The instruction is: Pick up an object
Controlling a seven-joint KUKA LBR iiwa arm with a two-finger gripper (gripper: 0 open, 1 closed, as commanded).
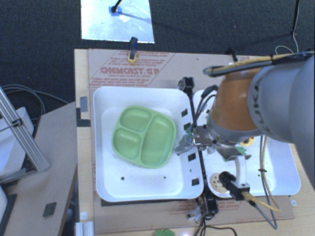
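Observation:
A light green divided plate (pixel 144 136) lies in the left white bin (pixel 106 181), slightly tilted toward the right. My gripper (pixel 185 144) hangs low over the wall between the two bins, right beside the plate's right edge. The grey arm with its orange band (pixel 236 107) hides most of the right bin (pixel 285 181). A small round beige disc with dark dots (pixel 215 181) lies at the near left of the right bin. A small green and yellow piece (pixel 242 149) peeks out from under the wrist.
Cables and a yellow hose (pixel 263 200) hang from the arm over the right bin's near edge. A brown board (pixel 133 70) lies under both bins, with a yellow clamp (pixel 132 50) at its far edge. A shiny metal sheet (pixel 116 14) lies on the floor beyond.

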